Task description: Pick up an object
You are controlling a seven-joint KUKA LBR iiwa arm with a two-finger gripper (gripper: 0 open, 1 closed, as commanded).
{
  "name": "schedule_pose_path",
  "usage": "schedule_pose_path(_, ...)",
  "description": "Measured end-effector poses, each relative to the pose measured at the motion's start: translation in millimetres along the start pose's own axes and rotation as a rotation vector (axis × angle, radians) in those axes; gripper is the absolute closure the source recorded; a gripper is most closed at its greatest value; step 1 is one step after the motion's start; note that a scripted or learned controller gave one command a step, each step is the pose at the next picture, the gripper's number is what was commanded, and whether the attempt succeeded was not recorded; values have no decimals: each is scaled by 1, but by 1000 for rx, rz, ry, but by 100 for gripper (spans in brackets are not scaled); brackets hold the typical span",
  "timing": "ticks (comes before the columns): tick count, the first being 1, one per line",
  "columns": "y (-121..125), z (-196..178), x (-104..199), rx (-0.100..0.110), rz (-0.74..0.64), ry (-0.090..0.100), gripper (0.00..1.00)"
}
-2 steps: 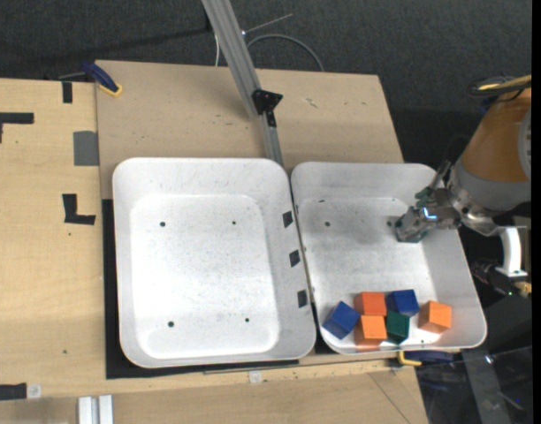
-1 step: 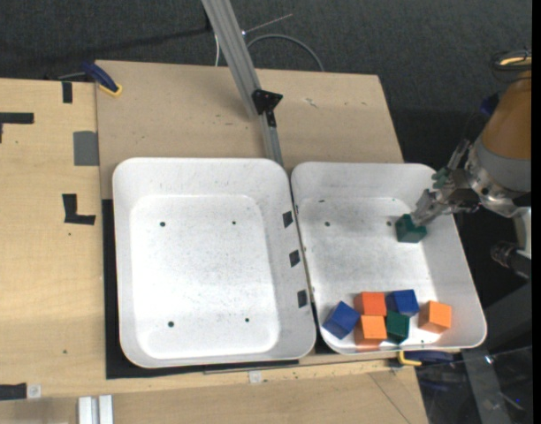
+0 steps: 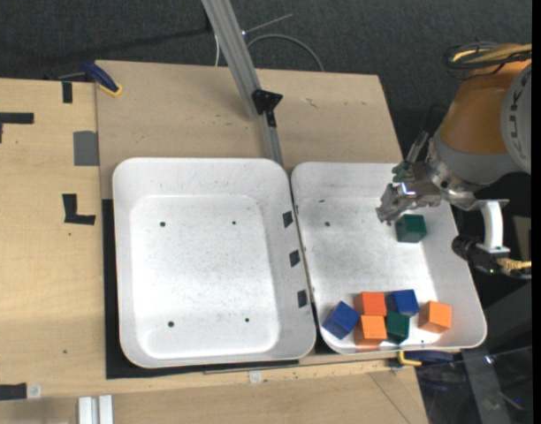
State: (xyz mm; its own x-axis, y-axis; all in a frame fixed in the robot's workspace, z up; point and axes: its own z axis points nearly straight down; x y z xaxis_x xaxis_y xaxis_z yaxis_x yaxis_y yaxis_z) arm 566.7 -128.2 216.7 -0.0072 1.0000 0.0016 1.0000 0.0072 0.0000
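The arm (image 3: pixel 483 117) enters from the right and carries the pincer (image 3: pixel 396 203) over the upper part of the right bin (image 3: pixel 341 237). The pincer points down and to the left. Whether it is released or clenched cannot be told at this resolution; no thing shows between its tips.

A dark green cube (image 3: pixel 411 228) lies just below and to the right of the pincer, on the bin floor. It sits close to the pincer; contact cannot be confirmed.

Well below the pincer, along the bin's lower wall, a cluster of cubes lies packed together:
- a blue cube (image 3: pixel 341 319) at the cluster's left end, below and left of the pincer;
- an orange cube (image 3: pixel 372 303) and a second orange cube (image 3: pixel 372 328), one above the other;
- a second blue cube (image 3: pixel 404 302), with a second green cube (image 3: pixel 397 325) touching it from below;
- a third orange cube (image 3: pixel 437 315) at the right end, slightly apart.

The left bin (image 3: pixel 200 263) lies well to the left of the pincer, touching the right bin. Both bins rest on the table (image 3: pixel 182 104). A metal pole (image 3: pixel 240 51) slants across the table above and left of the pincer.
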Motion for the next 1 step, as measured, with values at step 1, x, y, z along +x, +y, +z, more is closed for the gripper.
schedule_pose_path(1,-7,-5,57,0,0,0,100)
